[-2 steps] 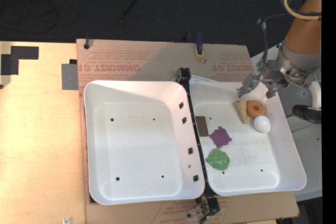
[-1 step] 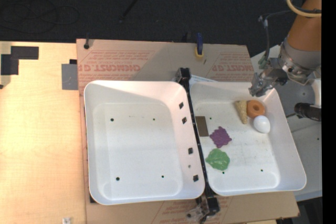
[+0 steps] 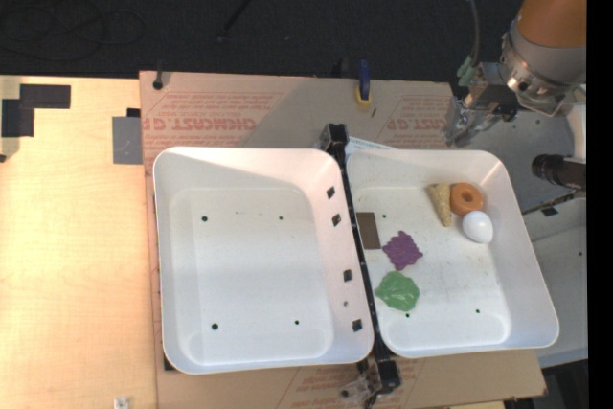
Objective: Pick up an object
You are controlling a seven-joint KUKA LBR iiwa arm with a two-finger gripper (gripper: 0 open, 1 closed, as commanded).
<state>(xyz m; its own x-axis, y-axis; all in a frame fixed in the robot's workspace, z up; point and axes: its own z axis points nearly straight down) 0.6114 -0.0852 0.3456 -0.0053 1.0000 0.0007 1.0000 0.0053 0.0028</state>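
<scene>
the gripper (image 3: 466,122) hangs above the right bin's (image 3: 517,302) far rim (whether it is released or clenched, i cannot tell). nearest inside that bin sit a donut (image 3: 466,197), cone (image 3: 441,202) and egg (image 3: 477,227); further off, a purple lump (image 3: 402,250) and green lump (image 3: 397,290).
</scene>
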